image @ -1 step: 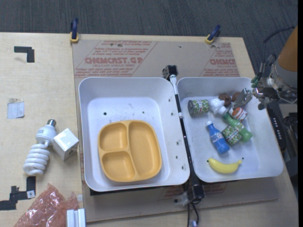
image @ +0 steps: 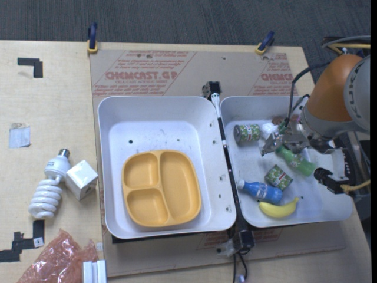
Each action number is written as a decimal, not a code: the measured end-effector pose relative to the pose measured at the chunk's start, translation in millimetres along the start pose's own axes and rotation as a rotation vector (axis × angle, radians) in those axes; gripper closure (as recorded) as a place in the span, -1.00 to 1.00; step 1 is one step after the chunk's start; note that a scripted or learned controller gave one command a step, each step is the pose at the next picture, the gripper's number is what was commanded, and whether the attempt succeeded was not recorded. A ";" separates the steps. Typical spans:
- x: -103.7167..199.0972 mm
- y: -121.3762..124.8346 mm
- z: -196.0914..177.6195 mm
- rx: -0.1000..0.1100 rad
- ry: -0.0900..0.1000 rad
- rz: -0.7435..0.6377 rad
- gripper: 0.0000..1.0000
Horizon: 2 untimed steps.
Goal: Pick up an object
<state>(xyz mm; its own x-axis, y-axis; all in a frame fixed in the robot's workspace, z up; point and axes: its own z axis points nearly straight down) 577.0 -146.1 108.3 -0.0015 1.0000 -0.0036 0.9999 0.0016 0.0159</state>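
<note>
Gripper low in right bin, near its far edge, right at green bottle; fingers too blurred to call apart or together. Probably light, stiff, slick plastic; best pinched across the middle.

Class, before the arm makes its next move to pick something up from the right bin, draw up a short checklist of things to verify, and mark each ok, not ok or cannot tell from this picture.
1. Gripper is over the right bin, where the objects lie: ok.
2. An object sits close below it: the green bottle lies right beside it: ok.
3. Something is held already: cannot tell.
4. The target has room around it: not ok, the green can and the small green can crowd it.
5. Blue bottle and banana lie out of the path, toward the bin's near edge: ok.
6. Left bin holds the yellow divided plate, away from the arm: ok.
</note>
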 end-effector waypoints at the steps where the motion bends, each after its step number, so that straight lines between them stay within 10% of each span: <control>1: 52.9 -21.8 15.5 0.016 0.003 0.002 -1.00; 2: 51.9 -20.7 5.5 0.014 0.002 0.004 1.00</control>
<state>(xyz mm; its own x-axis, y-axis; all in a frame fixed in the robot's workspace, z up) 556.4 -94.2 102.4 0.0025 1.0000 -0.0011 1.0000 -0.0025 0.0016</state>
